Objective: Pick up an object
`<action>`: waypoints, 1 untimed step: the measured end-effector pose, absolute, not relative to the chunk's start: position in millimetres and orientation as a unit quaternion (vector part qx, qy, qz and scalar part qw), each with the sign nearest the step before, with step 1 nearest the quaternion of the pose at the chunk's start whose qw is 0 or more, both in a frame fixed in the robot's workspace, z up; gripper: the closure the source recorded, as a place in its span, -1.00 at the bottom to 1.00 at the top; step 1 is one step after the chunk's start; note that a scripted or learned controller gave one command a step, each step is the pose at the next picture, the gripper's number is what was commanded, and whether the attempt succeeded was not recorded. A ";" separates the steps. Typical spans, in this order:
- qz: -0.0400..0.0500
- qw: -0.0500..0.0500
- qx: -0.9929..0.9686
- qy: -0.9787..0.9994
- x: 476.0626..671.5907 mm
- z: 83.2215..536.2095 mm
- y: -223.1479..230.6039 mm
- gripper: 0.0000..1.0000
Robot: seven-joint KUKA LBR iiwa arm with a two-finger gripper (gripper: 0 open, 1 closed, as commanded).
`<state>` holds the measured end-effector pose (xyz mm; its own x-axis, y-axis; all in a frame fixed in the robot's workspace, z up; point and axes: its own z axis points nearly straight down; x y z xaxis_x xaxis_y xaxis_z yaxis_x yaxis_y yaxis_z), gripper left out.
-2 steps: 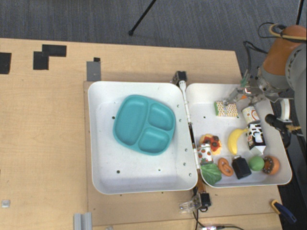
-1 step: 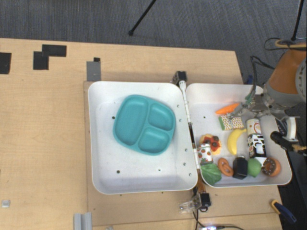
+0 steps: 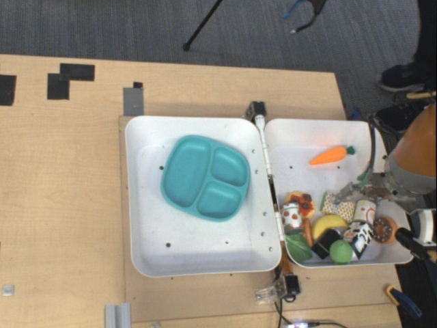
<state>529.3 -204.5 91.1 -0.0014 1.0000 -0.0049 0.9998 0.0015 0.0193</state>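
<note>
The right bin [image 3: 300,139] holds an orange carrot [image 3: 329,156] lying alone near its far side. A pile of small toys fills its near side: a yellow banana [image 3: 329,223], a green ball [image 3: 341,251], a red-and-white piece [image 3: 292,214], a green leafy piece [image 3: 298,244], a black block [image 3: 328,238] and a brown round piece [image 3: 383,229]. My gripper [image 3: 360,198] reaches in from the right and hangs low over the right part of the pile, just beyond the banana. Nothing can be seen held in it.
The left bin [image 3: 147,183] holds a teal divided plate [image 3: 205,176]. A ridge with clips separates the two bins [image 3: 268,176]. The arm's orange band [image 3: 418,149] stands over the right bin's right rim. Bare wooden bench lies to the left.
</note>
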 end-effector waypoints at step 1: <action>0.004 0.006 0.705 0.709 598.6 90.2 -166.3 -1.00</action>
